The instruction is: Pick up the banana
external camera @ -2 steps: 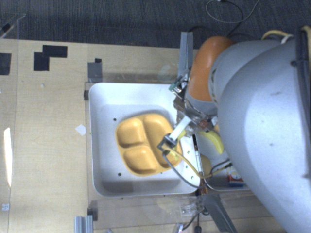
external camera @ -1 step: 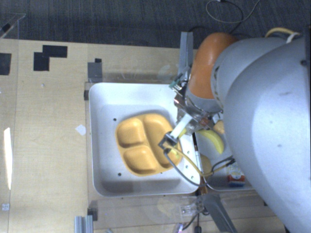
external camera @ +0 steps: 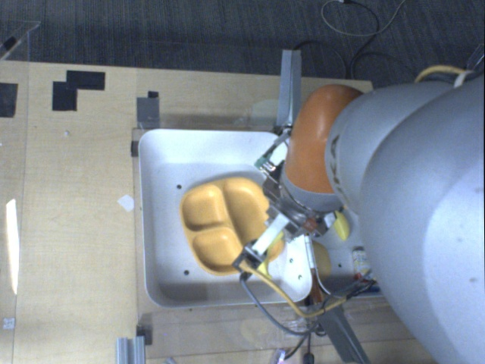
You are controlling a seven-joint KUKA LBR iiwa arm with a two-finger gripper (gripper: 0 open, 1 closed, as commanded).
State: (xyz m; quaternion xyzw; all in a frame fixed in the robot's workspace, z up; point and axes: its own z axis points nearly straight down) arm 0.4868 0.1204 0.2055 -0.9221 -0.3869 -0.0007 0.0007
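Nearest you, the white bin's (external camera: 151, 226) front wall runs below the end effector (external camera: 292, 222), and dark cables (external camera: 265, 309) trail from the wrist over its rim. The end effector hangs low inside this bin, under the arm's orange band (external camera: 311, 142). You cannot tell whether it is clenched or released, because the grey arm (external camera: 409, 203) covers it from above. Just beside it on the arm's side you see a small bright yellow sliver, which looks like the banana (external camera: 342, 227); most of it is hidden beneath the arm, and you cannot tell whether it is touched. On the other side, touching the end effector's outline in this view, a yellow divided plate (external camera: 216, 218) with three hollows lies flat on the bin floor. Farther back, a grey metal post (external camera: 290, 89) stands upright behind the bin. The pale wooden tabletop (external camera: 68, 203) carries a small white scrap (external camera: 125, 202) and black patches (external camera: 76, 88). Beyond it lies dark carpeted floor (external camera: 189, 14) with a thin looped cable (external camera: 350, 14).
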